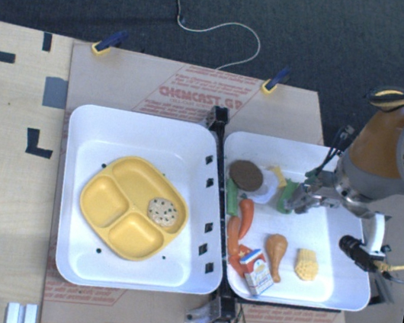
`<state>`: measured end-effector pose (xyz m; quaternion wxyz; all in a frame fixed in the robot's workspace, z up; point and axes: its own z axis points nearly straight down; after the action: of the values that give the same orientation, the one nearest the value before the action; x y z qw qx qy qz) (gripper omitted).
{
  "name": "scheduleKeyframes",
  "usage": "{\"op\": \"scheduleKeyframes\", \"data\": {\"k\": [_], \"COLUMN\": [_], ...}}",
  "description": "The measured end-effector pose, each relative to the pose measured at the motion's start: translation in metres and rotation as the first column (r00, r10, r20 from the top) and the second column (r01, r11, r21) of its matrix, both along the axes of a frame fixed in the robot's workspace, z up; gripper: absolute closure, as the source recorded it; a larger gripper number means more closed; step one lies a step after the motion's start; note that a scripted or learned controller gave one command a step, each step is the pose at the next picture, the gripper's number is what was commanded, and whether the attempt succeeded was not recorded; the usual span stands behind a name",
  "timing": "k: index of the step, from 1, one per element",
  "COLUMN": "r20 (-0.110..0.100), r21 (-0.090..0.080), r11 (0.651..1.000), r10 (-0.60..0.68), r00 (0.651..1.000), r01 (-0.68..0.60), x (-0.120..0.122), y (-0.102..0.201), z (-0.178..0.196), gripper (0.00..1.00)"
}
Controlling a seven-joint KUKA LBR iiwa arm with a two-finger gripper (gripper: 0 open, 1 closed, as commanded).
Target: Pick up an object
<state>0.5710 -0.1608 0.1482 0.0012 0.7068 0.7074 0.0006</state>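
There are two white bins side by side on the bench (1, 160). The left bin (84, 128) holds one yellow tray (120, 208) with three hollows. One cookie (162, 211) lies in the tray's hollow at 3 o'clock.

The right bin (334, 292) holds many small toy foods. One brown round disc (246, 175) lies near the bin's 10 o'clock corner. One orange carrot (246, 216) lies below it, and its long side runs from 12 to 6 o'clock. One thin green piece (231, 199) lies just beside the carrot, along the wall between the bins. One chicken leg (275, 253) sits near the middle, with its fat end at 12 o'clock and its thin end at 6 o'clock. One yellow bumpy piece (307, 265) sits just beside the leg, at its 3 o'clock. One small packet (257, 274) with red and white on it lies near the bin's 6 o'clock edge. A small yellow bit (275, 175) lies next to the disc.

The grey arm (389, 151) comes in from 3 o'clock. The hand (297, 199) is low over the top part of the right bin. One green thing (287, 196) sits right at the hand. It is too hard to tell if the hand is wide, narrow, or holding the green thing.
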Motion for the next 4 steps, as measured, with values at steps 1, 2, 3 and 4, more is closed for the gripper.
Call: {"op": "scheduleKeyframes", "data": {"k": [1,2,3,4], "r20": [-0.001,-0.003,-0.005,-0.006], "r21": [0.0,0.001,0.002,0.002], "r11": [1.0,1.0,1.0,1.0], "r10": [0.001,0.001,0.003,0.005], "r00": [1.0,1.0,1.0,1.0], "r01": [-0.001,-0.001,-0.003,-0.005], "x": [0.001,0.001,-0.016,-0.018], "y": [0.004,0.005,0.058,0.113], "z": [0.062,0.077,0.078,0.066], "gripper": [1.0,1.0,1.0,1.0]}}
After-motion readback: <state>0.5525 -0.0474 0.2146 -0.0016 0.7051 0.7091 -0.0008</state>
